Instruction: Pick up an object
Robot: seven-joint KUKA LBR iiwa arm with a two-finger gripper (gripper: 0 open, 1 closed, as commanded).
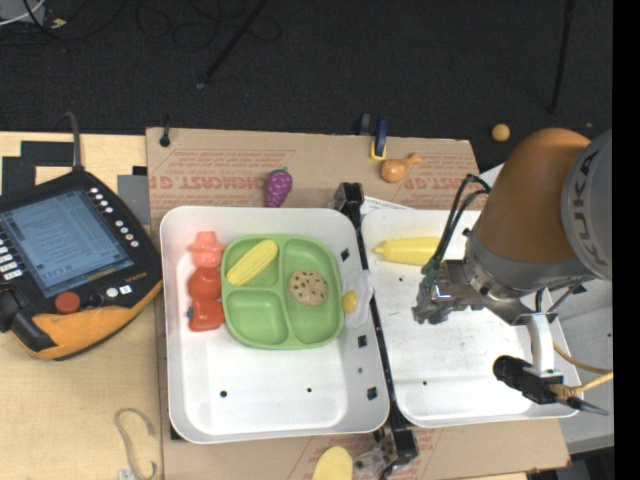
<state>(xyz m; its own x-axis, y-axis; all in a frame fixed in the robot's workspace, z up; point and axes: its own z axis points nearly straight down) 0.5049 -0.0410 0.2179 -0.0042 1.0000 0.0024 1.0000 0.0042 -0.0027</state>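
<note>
My gripper (431, 306) hangs low over the left half of the right bin (470, 408), just above its white floor. A yellow toy banana (405, 251) lies at the far edge of that bin, a little beyond the gripper and apart from it. In the left bin (260, 408) a green divided plate (262, 325) holds a yellow corn cob (250, 261) and a cookie (308, 287). A red and pink toy figure (205, 283) lies to the plate's left. A small yellow piece (350, 302) sits at the plate's right rim.
The arm's orange band (540, 183) and grey wrist cover the right bin's right side, and a black fitting (525, 378) lies near its front corner. Purple grapes (278, 186) and an orange toy (397, 168) rest on cardboard behind the bins. A teach pendant (65, 253) sits far left.
</note>
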